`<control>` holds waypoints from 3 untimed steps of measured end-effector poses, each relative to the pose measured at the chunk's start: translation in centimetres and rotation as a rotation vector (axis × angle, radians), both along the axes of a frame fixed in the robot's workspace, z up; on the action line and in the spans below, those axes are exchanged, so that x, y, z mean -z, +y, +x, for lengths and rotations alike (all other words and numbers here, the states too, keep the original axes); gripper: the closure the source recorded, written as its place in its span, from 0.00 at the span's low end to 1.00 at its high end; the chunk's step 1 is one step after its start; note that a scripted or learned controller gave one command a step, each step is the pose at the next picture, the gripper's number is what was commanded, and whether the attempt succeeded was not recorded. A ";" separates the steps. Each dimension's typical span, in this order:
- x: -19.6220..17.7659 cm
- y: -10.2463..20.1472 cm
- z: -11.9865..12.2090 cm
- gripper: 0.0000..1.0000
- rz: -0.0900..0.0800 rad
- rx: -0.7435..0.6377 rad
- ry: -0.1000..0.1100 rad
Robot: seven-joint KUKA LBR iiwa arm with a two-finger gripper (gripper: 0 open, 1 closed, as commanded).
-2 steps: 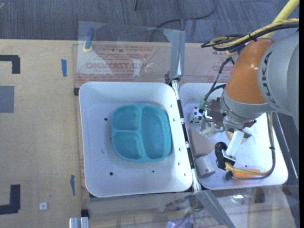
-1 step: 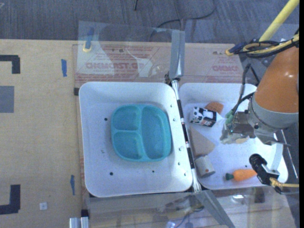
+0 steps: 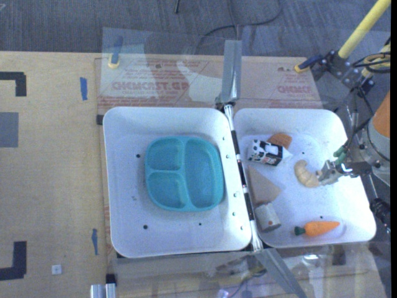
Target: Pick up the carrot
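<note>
The orange carrot (image 3: 320,228) with a green stub lies flat near the front edge of the right bin (image 3: 347,135). My gripper (image 3: 329,171) hangs over the right side of that bin, well behind the carrot, its tips right beside a pale curved banana-like piece (image 3: 303,173). Nothing shows held between the fingers.
The right bin also holds a black-and-white cow toy (image 3: 266,152), an orange-brown piece (image 3: 281,139) behind it, a tan wedge (image 3: 263,189) and a grey cylinder (image 3: 268,216). A teal divided plate (image 3: 184,172) sits in the left bin (image 3: 124,135). A metal divider (image 3: 239,166) separates the bins.
</note>
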State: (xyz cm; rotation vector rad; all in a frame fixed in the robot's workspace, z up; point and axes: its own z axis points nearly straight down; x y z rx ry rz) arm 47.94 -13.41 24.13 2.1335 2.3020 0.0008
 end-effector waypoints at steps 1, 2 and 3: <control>3.9 4.1 0.6 1.00 0.003 0.378 0.006; 4.5 3.8 0.0 1.00 0.003 0.176 0.005; 3.8 2.0 1.7 1.00 0.001 0.572 0.003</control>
